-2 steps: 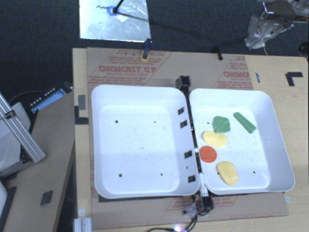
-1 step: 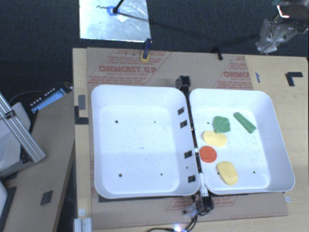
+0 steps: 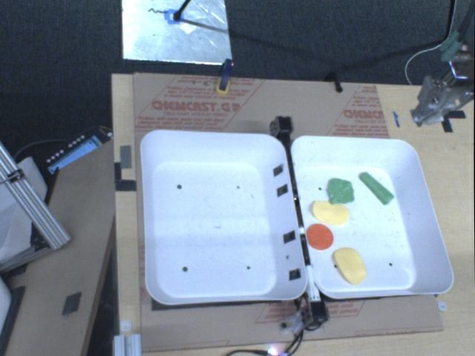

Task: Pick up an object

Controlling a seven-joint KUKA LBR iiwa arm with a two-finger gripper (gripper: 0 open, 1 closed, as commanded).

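Five pieces in right bin [image 3: 427, 191] — green bar [image 3: 376, 188] slants down-right; claw [image 3: 439, 102] state unclear.

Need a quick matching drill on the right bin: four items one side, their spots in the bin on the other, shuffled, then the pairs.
Items:
1. green stick
2. orange disc
3. green lump
4. yellow piece

Places in the right bin:
A. nearest the bin's front edge
B. by the divider, between two yellow items
C. farthest right of the group, near the back
D. just behind the upper yellow item

Pairs: 1-C, 2-B, 3-D, 4-A
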